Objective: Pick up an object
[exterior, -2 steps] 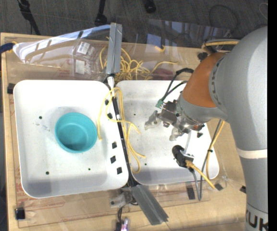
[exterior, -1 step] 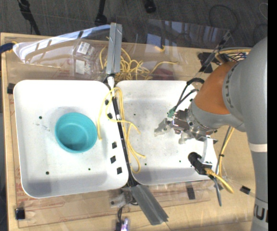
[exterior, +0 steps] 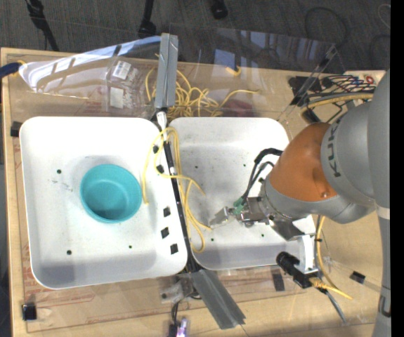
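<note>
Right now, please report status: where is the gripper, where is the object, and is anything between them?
Gripper low in right bin. Teal bowl upright in left bin, untouched. Bin walls and yellow cords lie between.

The bowl [exterior: 111, 192] is a plain turquoise, a shade darker inside. Both bins, the left bin [exterior: 47, 244] and the right bin [exterior: 216, 146], are white, flecked with small dark dots. The cables [exterior: 161, 160] draped over their shared edge are pale yellow. The arm [exterior: 356, 167] is grey with an orange band [exterior: 303, 167]. The worktop [exterior: 19, 286] is light tan wood, and the floor [exterior: 82, 12] beyond it is a dark grey speckled carpet.
</note>
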